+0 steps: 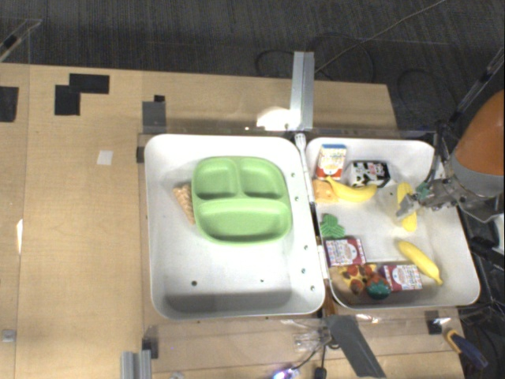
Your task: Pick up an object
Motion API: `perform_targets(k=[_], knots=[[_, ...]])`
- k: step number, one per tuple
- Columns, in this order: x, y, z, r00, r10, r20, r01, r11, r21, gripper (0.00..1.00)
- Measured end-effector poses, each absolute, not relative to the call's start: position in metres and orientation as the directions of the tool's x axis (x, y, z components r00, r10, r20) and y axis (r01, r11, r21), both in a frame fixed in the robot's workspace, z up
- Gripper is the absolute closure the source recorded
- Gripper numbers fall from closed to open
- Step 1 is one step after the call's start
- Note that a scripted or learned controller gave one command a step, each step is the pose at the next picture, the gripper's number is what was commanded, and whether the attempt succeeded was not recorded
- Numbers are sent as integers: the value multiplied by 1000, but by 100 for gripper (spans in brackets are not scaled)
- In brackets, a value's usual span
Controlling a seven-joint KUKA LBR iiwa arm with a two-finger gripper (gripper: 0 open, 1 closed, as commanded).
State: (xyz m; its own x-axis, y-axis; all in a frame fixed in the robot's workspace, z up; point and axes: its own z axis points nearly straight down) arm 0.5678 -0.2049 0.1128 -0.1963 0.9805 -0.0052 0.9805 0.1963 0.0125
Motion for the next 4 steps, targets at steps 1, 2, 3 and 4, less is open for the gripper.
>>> perform_targets(k=[1,2,3,4], knots=[[662,-164,95,0,1000,-2,1000,0,-13,100],[670,-118,142,-20,1000,-1,1000,20,3,100],[670,-45,187,-17,1000,1,1000,17,8,100],[658,0,197,-240,971,-1,971,240,6,100]])
